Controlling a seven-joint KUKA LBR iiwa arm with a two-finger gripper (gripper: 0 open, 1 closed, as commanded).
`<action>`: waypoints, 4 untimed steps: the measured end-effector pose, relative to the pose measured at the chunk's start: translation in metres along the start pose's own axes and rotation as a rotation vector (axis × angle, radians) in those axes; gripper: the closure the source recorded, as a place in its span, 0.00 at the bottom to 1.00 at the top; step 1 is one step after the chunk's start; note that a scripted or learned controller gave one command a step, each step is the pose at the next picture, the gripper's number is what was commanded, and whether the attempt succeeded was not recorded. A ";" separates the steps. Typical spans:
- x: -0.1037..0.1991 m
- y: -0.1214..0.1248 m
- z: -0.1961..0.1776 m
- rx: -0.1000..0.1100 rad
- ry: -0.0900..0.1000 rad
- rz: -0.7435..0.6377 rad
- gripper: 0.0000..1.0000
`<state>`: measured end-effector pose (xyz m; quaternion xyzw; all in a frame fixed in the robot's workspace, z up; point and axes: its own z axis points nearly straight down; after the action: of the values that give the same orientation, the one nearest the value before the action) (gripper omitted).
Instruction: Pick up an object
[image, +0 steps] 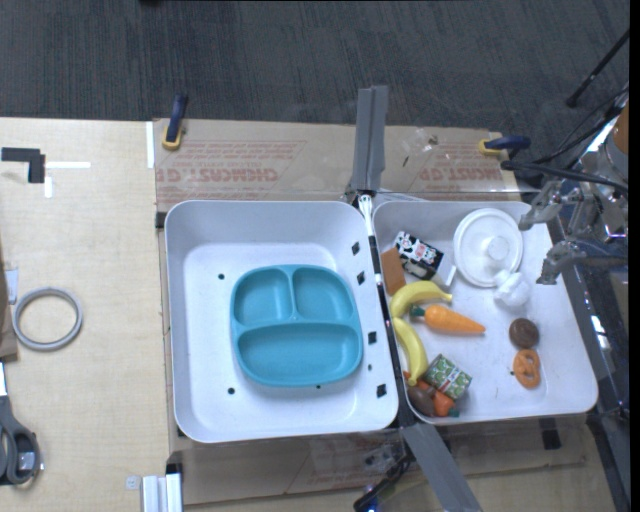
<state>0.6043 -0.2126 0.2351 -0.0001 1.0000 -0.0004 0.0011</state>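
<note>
Two white bins sit side by side on the surface (90, 220): the left bin (190, 330) holds a teal divided plate (297, 325), while the right bin (570, 380) holds a banana (412, 320), a carrot (452, 320), a white lid (488, 247), a brown round piece (524, 332) and a small green carton (447, 380). What seems to be the claw (560, 235) hangs at the right bin's far right rim, near the white lid, its opening impossible to judge among the dim metal parts there.
</note>
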 end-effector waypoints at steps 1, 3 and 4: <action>0.099 0.069 0.122 -0.001 0.002 -0.048 0.00; -0.019 0.102 0.143 0.001 0.004 0.241 0.00; 0.062 0.114 0.144 0.000 0.003 0.425 0.00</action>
<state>0.5425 -0.0984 0.0912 0.2106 0.9776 -0.0002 -0.0001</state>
